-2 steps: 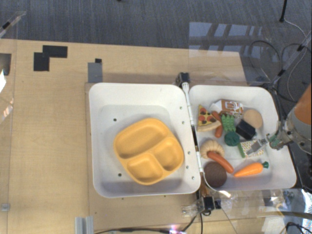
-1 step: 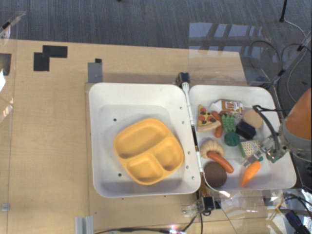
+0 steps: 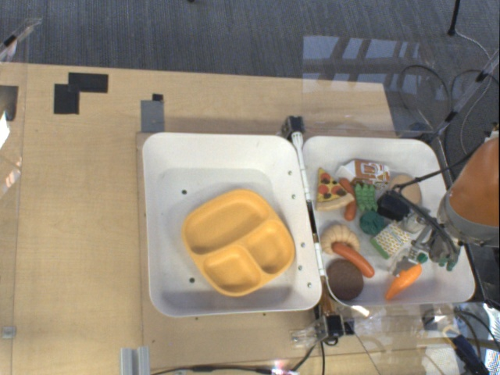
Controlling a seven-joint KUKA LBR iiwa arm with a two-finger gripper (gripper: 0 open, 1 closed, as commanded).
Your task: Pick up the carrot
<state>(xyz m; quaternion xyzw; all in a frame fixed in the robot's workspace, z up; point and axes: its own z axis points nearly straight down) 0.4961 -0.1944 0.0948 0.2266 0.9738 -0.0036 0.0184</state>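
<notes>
While the left bin (image 3: 160, 209) has bare white floor all round its one item, a yellow three-compartment tray (image 3: 237, 241) lying at an angle, the right bin (image 3: 406, 148) is crowded. It holds a pizza slice (image 3: 331, 191), a small brown packet (image 3: 371, 170), a green block (image 3: 365, 194), a croissant (image 3: 339, 235), a red sausage (image 3: 353, 258) and a dark brown round piece (image 3: 344, 278). The carrot (image 3: 403, 280) lies near that bin's front right corner, close to the front wall. The gripper (image 3: 416, 250) sits directly above the carrot's leafy end, perhaps touching it; whether its fingers are apart or together I cannot tell. The orange-banded arm (image 3: 475, 198) overhangs the right rim.
</notes>
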